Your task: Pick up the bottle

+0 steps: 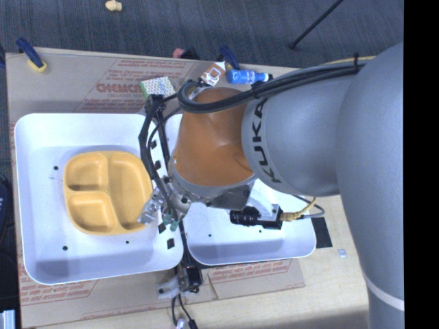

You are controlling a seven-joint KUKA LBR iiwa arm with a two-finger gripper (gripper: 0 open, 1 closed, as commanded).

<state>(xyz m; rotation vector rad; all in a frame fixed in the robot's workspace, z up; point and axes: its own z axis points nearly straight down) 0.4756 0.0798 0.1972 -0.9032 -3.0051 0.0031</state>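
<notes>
The gripper (159, 211) hangs over the divide between the two bins, beside a yellow divided plate (106, 190) in the left bin (31, 184); its grasp cannot be made out. The bottle (243, 77) lies well apart, behind the arm (288, 136). A descent here risks striking the plate, missing the bottle.
</notes>
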